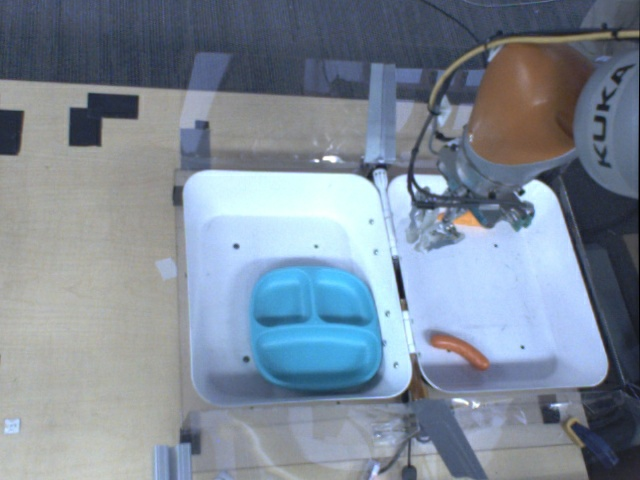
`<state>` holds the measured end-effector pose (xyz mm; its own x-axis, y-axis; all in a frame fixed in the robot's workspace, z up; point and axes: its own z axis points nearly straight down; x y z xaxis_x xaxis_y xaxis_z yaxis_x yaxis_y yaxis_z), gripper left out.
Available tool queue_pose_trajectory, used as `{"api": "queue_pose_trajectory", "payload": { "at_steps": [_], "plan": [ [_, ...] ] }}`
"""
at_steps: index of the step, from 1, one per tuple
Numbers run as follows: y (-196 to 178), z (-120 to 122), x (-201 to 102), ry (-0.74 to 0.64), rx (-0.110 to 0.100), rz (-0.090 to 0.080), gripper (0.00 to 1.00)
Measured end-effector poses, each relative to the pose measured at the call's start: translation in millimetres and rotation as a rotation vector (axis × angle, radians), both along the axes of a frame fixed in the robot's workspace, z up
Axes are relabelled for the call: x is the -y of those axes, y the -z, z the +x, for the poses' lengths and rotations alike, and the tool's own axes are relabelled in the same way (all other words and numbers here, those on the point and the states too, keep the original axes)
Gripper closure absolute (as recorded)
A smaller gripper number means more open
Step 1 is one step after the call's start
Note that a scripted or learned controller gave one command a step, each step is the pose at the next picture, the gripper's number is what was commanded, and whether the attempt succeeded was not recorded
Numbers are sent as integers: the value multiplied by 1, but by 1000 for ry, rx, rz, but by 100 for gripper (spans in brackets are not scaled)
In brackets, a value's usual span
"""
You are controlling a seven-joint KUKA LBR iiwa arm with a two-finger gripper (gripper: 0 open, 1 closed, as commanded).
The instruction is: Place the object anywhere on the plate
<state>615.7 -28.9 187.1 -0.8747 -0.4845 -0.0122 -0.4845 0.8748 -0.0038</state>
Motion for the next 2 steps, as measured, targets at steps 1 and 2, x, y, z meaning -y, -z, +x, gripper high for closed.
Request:
{"api": "queue_pose_trajectory", "payload": {
  "at_steps": [1,2],
  "plan": [
    [-26,-37,-12,-153,-2,-2,100],
    [-31,8,-9,-459,3,-4,100]
  ]
}}
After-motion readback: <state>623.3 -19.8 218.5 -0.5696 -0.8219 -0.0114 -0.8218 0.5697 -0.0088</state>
